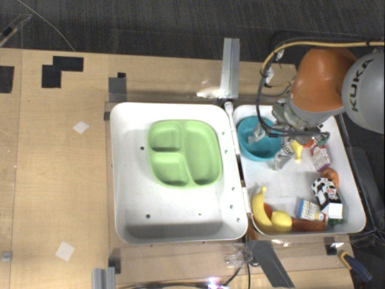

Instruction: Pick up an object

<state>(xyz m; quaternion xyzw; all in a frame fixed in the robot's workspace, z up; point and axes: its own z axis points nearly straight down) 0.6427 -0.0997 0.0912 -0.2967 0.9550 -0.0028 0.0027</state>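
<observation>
The arm (328, 83) is seen reaching in over the right bin (352, 179), and the tool (281, 142) is lowered at the far end of that bin, just beside the blue bowl (252, 144) and partly over its rim. Whether the tool is released or clenched cannot be told, since it is blurred and partly hidden under the wrist. Nothing can be made out as held by it.

All places are given relative to the bowl. A small yellow piece (296, 150) lies just beside it, under the tool. Farther along the same end of the bin, a small packet (320, 157) is seen. Toward the near end, a banana (258, 205) lies against the bin wall with a lemon (281, 220) touching it. A small carton (308, 209) and a black-and-white toy (325, 189) lie well apart from the bowl, in the near corner. The green tray (183, 152) sits in the left bin (129, 179), across the dividing wall from the bowl.

The task is judged to be at an early stage: the tool is brought down among the objects, but no object is seen lifted. A grasp has yet to be confirmed and a lift clear of the bin is left to be done. The likeliest target is judged to be the bowl or the yellow piece, though this cannot be settled.
</observation>
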